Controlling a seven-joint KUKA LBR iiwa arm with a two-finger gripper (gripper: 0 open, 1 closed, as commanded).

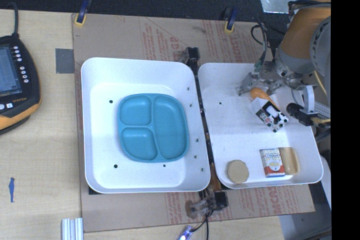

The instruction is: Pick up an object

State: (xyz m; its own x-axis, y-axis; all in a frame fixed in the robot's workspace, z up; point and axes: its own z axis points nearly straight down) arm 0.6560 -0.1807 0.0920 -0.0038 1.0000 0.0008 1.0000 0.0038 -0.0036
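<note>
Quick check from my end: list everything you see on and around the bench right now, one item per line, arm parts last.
Bins: two, white, side by side on cardboard.
Plate: one, blue, three compartments, middle of left bin.
Disc: one, tan, round, front of right bin.
Box: one, white and orange, right of the disc.
Orange item: one, back of right bin, under the hand.
Black-and-white item: one, right bin, in front of the orange item.
Pendant: one, black and orange, left bench edge.
Clamps: two, blue and yellow, back cardboard edge.
Arm: one, grey and orange, right side.
Hand: one, over the right bin's back.
</note>
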